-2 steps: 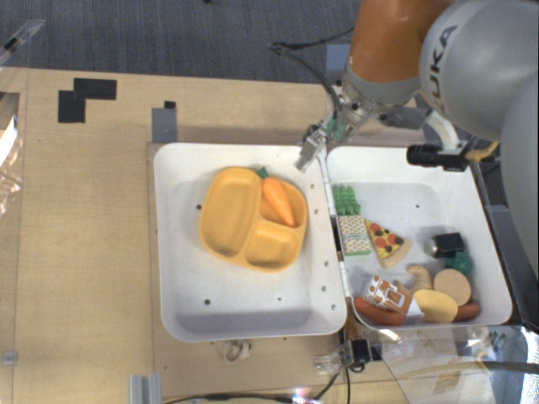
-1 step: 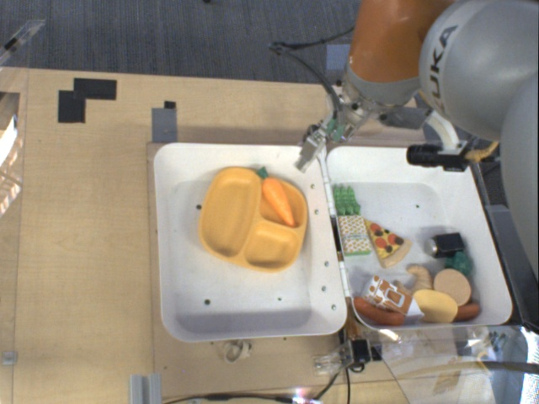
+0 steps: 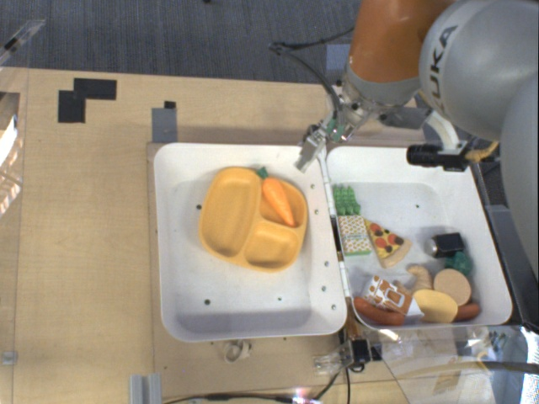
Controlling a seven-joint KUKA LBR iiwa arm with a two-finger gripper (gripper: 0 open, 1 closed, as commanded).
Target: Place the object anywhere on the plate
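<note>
Camera view looks down on two white bins side by side. In the left bin (image 3: 181, 310) sits a yellow divided plate (image 3: 232, 217), and a toy carrot (image 3: 279, 201) lies in the plate's compartment at two o'clock, its green top pointing toward eleven o'clock and its orange body resting inside the rim. From this I judge that the object is already on the plate, so the placing itself looks done.

At one o'clock from the plate, above the wall shared by the two bins, hangs the gripper (image 3: 308, 152), apart from the carrot and with nothing visible between its fingers. It is too small and blurred here to say how far the fingers are spread, so I cannot tell their state. The arm (image 3: 472, 57) reaches in from three o'clock, high above the right bin.

The right bin (image 3: 421, 194) holds the other toy foods: a green piece (image 3: 345, 199), a pizza slice (image 3: 386, 242), a sausage (image 3: 381, 313), and a few round pieces at five o'clock.

What seems left, at most, is for the arm to draw clear.
</note>
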